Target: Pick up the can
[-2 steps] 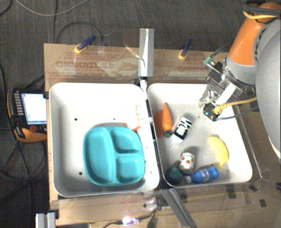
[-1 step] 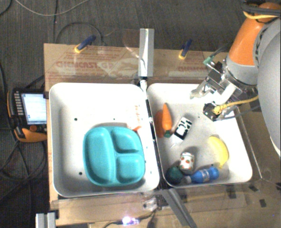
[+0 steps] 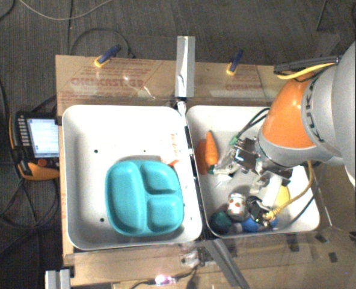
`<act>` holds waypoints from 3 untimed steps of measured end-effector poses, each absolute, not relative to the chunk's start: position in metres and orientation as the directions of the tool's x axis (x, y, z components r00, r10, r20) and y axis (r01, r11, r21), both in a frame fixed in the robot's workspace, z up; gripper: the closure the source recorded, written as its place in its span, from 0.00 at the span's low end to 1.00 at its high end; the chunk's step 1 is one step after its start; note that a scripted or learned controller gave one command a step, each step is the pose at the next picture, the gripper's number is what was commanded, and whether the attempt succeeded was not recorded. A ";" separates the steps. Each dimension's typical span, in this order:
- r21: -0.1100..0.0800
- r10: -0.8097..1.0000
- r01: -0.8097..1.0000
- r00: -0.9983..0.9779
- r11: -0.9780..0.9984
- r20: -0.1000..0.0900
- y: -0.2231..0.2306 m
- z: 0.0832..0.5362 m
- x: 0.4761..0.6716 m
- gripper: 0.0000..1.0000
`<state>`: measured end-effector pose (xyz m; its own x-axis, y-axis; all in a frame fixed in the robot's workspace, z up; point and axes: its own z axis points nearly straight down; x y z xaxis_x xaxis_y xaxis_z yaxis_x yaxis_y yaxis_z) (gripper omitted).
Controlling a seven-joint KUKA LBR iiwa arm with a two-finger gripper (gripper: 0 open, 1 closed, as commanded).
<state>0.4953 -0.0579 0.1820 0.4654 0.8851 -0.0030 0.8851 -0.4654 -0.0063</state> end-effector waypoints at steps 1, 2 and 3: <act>-0.006 0.831 0.831 0.557 -0.557 -0.003 -0.061 0.182 0.496 0.00; -0.006 0.831 0.831 0.557 -0.557 -0.003 -0.061 0.182 0.496 0.00; -0.003 0.857 0.857 0.515 -0.515 -0.003 -0.083 0.196 0.483 0.00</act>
